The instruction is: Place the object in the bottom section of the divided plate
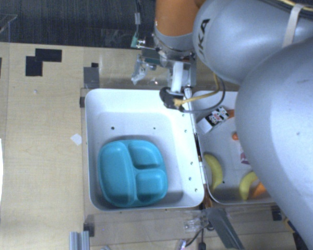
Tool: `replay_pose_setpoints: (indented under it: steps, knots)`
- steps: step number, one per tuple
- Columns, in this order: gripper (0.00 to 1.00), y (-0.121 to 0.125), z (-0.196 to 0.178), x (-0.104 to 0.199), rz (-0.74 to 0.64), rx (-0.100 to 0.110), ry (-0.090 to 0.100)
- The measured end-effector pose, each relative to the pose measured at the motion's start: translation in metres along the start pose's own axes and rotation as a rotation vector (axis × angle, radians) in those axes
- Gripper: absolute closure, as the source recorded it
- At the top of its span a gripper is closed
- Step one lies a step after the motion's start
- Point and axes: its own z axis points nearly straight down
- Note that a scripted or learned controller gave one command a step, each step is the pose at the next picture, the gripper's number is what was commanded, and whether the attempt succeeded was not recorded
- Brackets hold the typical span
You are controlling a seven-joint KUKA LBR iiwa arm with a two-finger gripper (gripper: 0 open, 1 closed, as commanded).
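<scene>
My gripper (pixel 142 73) hung above the left bin's (pixel 96 139) far rim; clenched or released, I couldn't tell; the blue divided plate (pixel 126 173) held nothing; the object, probably a banana (pixel 214 171), lay in the right bin (pixel 224 139); pick and placement not yet done.

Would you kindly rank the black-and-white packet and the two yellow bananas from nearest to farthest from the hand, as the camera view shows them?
1. Black-and-white packet, at the far end of the right bin, nearest the hand.
2. Left banana, close to the wall between the two bins.
3. Right banana, towards the front of that bin, farthest.
</scene>
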Motion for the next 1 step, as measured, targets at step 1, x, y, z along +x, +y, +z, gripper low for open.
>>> replay_pose_setpoints:
  steps: [1]
  knots:
    - [0.00, -0.0030, -0.0597, 0.0247, 0.066, -0.002, 0.000]
